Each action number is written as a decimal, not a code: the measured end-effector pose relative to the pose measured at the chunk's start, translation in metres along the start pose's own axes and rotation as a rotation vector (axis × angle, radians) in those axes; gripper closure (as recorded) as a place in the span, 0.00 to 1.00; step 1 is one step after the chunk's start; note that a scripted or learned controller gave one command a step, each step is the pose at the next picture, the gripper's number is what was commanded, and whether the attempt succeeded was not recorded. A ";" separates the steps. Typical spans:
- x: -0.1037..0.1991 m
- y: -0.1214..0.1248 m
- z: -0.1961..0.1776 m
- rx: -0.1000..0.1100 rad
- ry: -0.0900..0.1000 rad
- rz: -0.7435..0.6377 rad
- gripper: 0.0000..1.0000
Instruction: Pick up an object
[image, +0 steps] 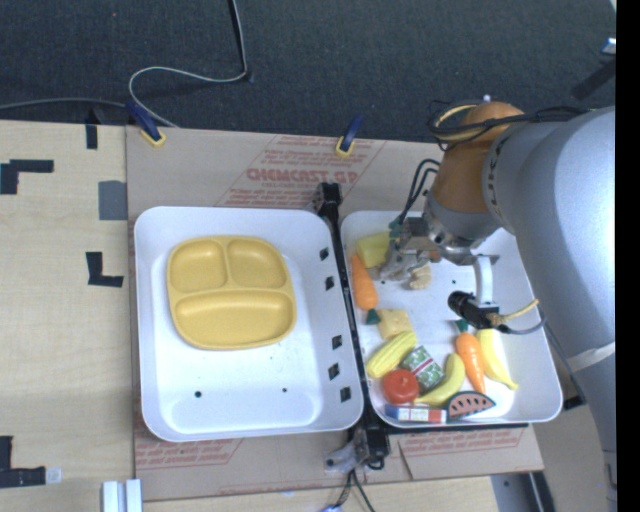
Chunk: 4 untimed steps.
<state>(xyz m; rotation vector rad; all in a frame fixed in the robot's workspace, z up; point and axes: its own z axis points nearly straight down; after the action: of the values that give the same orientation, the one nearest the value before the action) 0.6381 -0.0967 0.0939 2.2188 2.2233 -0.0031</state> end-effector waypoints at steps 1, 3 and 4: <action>-0.002 0.000 -0.001 -0.001 -0.004 0.001 0.00; -0.005 -0.152 0.007 -0.011 -0.006 0.008 0.00; -0.003 -0.152 -0.002 -0.008 -0.002 0.005 1.00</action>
<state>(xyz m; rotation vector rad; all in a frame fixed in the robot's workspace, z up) 0.4862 -0.1000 0.0956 2.2189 2.2133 0.0042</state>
